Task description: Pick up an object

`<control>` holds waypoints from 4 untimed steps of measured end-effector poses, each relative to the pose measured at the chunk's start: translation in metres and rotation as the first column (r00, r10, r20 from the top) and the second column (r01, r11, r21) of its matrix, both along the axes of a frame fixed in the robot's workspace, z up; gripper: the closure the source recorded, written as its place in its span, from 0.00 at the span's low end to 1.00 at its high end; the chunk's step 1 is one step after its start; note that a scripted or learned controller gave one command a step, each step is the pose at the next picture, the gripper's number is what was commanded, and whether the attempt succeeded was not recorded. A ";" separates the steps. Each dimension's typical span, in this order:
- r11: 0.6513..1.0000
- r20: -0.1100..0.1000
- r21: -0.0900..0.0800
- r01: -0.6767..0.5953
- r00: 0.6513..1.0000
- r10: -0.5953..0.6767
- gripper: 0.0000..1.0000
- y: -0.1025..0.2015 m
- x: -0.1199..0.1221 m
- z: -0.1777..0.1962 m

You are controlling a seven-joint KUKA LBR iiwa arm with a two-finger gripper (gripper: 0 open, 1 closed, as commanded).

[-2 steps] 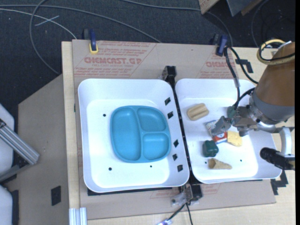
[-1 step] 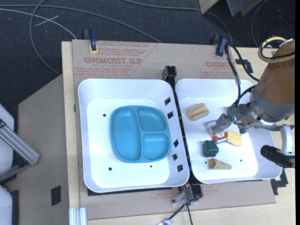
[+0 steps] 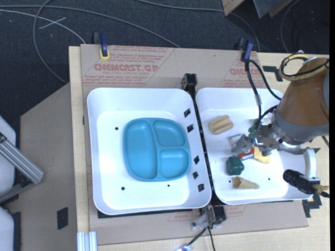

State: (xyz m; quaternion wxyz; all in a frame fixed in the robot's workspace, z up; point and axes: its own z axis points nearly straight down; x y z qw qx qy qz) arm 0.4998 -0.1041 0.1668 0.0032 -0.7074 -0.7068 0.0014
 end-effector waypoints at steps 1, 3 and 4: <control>1.000 -0.001 0.001 0.000 1.000 0.000 0.00 0.001 0.000 -0.043; 1.000 0.006 0.000 0.000 1.000 0.000 1.00 0.002 0.000 -0.071; 1.000 0.012 -0.003 -0.002 1.000 0.002 1.00 0.002 0.003 -0.007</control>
